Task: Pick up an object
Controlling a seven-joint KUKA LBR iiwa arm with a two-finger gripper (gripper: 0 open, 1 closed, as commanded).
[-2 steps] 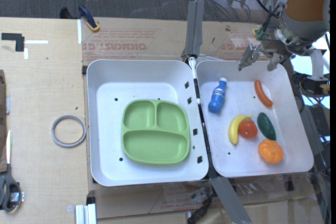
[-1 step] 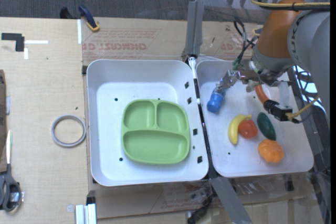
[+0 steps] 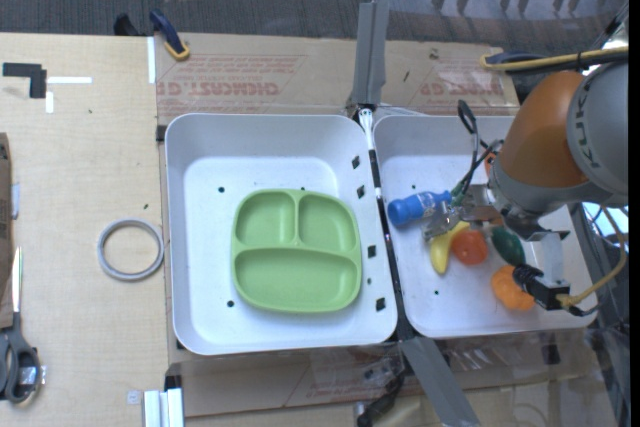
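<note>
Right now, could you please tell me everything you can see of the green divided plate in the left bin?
The green divided plate is a pale green, rounded-square tray that looks like smooth plastic. Raised ridges split it into three sections: two smaller ones on the far side and one wide one on the near side. It lies flat and upright on the floor of the left bin, roughly central, apart from the walls. Its sections hold nothing, and only the bin touches it.
</note>
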